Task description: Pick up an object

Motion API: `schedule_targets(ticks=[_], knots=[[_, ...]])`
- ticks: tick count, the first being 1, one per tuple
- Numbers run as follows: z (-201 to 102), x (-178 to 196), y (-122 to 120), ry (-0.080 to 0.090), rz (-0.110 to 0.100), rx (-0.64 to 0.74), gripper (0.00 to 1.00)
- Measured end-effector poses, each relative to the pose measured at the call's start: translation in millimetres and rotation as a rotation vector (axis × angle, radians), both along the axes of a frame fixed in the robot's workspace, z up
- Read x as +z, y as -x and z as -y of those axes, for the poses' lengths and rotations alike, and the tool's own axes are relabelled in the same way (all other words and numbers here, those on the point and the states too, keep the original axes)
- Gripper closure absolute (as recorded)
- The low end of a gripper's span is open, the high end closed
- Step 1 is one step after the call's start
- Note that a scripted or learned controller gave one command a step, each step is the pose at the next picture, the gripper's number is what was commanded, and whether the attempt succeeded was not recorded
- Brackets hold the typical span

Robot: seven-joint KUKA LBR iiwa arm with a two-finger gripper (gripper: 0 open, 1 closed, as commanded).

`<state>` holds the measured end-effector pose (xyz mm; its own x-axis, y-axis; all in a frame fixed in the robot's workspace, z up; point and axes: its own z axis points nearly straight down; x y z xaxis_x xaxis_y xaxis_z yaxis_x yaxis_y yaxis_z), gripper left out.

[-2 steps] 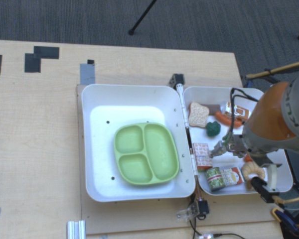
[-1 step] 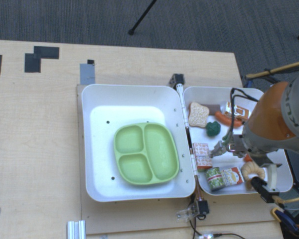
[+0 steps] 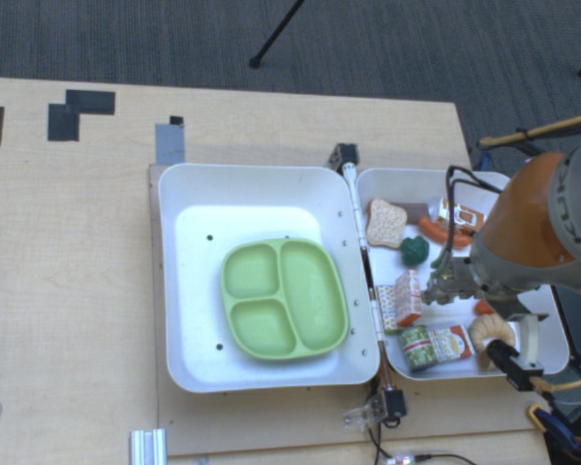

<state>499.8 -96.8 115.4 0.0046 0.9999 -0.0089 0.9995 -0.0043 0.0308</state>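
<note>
Hanging low over the right bin (image 3: 560, 356) at the frame's lower right, the claw (image 3: 443, 287) sits just beside a red-and-white packet (image 3: 401, 301); whether it is spread or pinching, I cannot tell. That packet looks light, crinkly and slippery, best pinched across its narrow width. Further out lie a green-labelled can (image 3: 419, 348), a toast slice (image 3: 385, 223) and a green tray (image 3: 285, 299) in the left bin (image 3: 198, 201).

We are looking at a pale wooden bench (image 3: 68, 260) that is carrying two white bins side by side: the left bin (image 3: 189, 289) and the right bin (image 3: 552, 347). Dark tape patches (image 3: 77, 112) are sitting near its far left edge, well apart from the bins.
</note>
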Motion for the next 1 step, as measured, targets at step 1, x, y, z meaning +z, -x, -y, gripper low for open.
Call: schedule_targets(ticks=[1], knots=[[-0.1,-0.1,0.1,0.0,0.0,0.0,0.0]])
